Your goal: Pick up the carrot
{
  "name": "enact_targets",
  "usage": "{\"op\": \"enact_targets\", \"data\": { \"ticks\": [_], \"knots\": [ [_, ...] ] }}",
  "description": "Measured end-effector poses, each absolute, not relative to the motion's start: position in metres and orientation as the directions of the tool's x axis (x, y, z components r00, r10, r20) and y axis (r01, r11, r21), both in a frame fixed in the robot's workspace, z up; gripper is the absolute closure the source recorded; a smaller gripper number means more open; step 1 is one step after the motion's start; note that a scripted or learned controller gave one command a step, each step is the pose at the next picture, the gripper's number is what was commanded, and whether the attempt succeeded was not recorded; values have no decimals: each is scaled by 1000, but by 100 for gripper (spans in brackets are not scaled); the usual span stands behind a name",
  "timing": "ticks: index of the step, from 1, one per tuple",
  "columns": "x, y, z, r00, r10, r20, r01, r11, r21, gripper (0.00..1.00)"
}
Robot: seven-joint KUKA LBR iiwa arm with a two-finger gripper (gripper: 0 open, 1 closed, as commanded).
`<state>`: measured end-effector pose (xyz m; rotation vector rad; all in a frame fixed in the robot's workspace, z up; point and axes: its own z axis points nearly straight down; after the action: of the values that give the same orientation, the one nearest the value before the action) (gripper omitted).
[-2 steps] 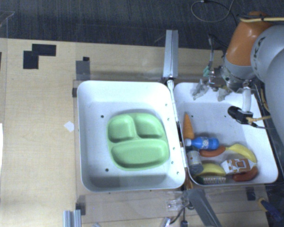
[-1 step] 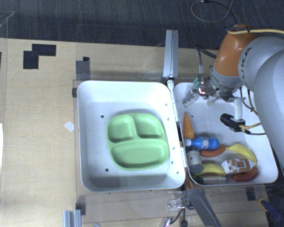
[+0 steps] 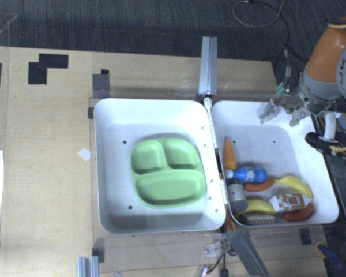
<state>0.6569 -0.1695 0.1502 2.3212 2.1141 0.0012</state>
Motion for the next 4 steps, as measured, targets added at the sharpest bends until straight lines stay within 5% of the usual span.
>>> {"op": "enact_targets", "data": {
  "ticks": [1, 2, 3, 4],
  "knots": [
    [671, -99, 87, -239, 971, -2, 971, 239, 2, 0],
    [584, -95, 90, -425, 905, -7, 905, 425, 13, 0],
    [587, -93, 98, -427, 904, -6, 904, 427, 17, 100],
    [611, -127, 89, -514, 858, -7, 858, 514, 12, 100]
  ]
}}
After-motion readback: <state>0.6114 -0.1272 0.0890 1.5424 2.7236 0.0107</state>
